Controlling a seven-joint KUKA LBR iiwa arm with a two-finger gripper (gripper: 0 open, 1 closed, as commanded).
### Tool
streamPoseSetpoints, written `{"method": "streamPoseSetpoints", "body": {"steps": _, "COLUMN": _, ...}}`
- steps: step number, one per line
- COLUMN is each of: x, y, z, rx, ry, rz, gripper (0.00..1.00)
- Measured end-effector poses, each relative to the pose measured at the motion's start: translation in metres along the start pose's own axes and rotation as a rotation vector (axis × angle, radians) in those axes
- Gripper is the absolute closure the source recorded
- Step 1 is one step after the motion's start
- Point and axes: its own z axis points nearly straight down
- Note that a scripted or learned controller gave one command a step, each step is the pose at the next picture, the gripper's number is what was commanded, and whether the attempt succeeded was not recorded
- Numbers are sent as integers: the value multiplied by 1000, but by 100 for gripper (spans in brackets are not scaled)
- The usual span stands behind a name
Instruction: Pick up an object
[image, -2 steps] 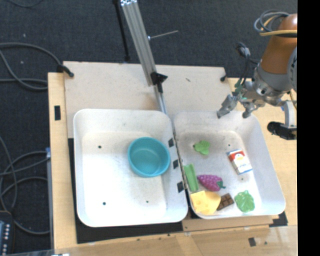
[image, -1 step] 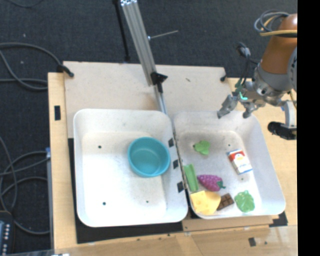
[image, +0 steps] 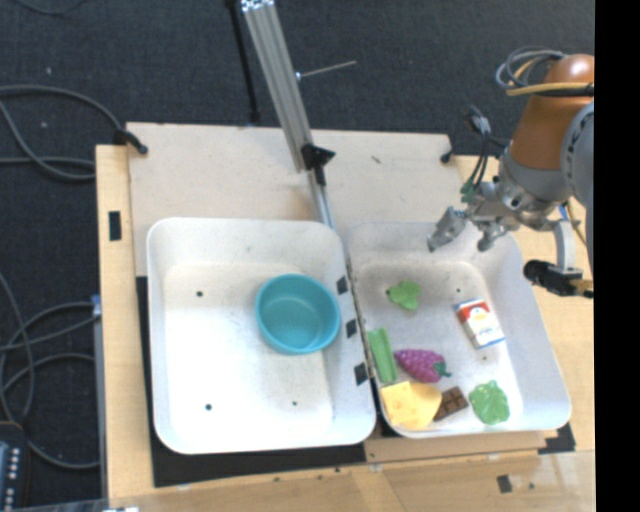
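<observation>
Yellow cheese wedge (image: 408, 404): lying at the near edge of the right bin (image: 535, 330), touching the brown chocolate piece (image: 453, 402) on its right.
Green leafy toy (image: 489, 401): sitting in the near right corner of the same bin, just beside the chocolate piece.
Purple grapes (image: 420, 363): resting a little farther in, just above the cheese wedge.
Green strip (image: 381, 354): lying lengthwise along the bin's left wall, next to the grapes.
Small carton (image: 479, 323): white with a red top, lying toward the right side of the bin, apart from the grapes.
Small green lump (image: 404, 294): sitting alone toward the far left of the right bin.
Blue bowl (image: 297, 313): standing upright in the left bin (image: 180, 300), toward that bin's right side.
Gripper (image: 466, 234): hanging over the far rim of the right bin with its two fingers spread apart and nothing between them; well apart from every toy below.
Arm (image: 545, 120): reaching in from the right, its orange band showing above the wrist.
Metal post (image: 285, 90): slanting up from the far side, between the two bins.
</observation>
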Motion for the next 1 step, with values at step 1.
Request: {"method": "streamPoseSetpoints", "body": {"steps": 1, "x": -9, "y": 1, "z": 44, "rx": 0, "ry": 0, "rz": 1, "gripper": 0}}
